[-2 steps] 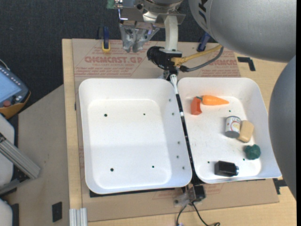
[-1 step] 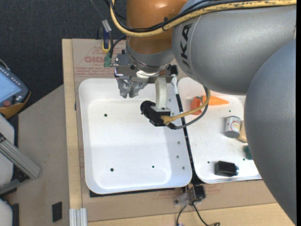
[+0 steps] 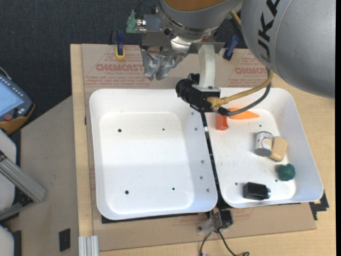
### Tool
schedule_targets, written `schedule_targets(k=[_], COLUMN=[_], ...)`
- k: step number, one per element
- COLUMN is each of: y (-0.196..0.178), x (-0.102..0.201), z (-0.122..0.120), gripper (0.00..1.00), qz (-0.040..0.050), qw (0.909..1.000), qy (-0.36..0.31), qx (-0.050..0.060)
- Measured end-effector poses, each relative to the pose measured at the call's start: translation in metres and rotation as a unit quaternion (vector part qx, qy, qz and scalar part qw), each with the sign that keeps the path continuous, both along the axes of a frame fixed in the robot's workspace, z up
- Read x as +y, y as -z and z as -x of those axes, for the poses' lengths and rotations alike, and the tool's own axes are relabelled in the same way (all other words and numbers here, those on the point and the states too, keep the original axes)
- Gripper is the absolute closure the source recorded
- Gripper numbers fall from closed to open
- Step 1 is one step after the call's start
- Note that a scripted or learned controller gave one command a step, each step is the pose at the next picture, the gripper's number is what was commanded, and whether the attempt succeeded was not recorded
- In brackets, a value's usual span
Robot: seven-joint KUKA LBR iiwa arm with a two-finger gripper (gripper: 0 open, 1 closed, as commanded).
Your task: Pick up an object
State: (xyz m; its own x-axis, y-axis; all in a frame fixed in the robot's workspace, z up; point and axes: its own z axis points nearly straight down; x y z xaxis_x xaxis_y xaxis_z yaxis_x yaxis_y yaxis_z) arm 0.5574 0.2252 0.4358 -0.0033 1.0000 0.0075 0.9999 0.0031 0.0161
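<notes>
The arm (image 3: 250,15) fills the top of the view nearest the lens, a grey shell with an orange band, reaching in from the right. Below it the gripper (image 3: 159,68) hangs past the far edge of the left bin (image 3: 101,196), over the brown board (image 3: 106,65) under both bins. Whether it is spread or pressed together cannot be told, and nothing shows in its grasp. A black fitting (image 3: 193,94) with a brass end and a yellowish hose (image 3: 250,92) sits at the far end of the seam between the bins.

The things to pick lie in the right bin (image 3: 306,159). An orange block (image 3: 221,121) stands near the far left corner of that bin, with a flat orange piece (image 3: 242,114) just beside it toward the far edge. Around the middle of the right side a small grey can (image 3: 262,143) touches a tan lump (image 3: 277,149). Nearer the front a dark green ball (image 3: 285,172) lies close to the right rim, and a black box (image 3: 256,191) rests near the front edge.

A blue clamp (image 3: 120,41) grips the far edge of the board at its left.
</notes>
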Motion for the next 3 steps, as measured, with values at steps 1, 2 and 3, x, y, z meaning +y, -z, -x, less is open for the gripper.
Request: schedule_targets(k=[1,2,3], y=[-0.001,-0.012,-0.022], x=[0.0,0.001,0.002], z=[0.0,0.0,0.0], gripper=[1.0,1.0,1.0], qz=[0.0031,0.0029,0.0028], qw=[1.0,1.0,1.0], qy=[0.0,0.0,-0.001], qx=[0.006,0.005,0.004])
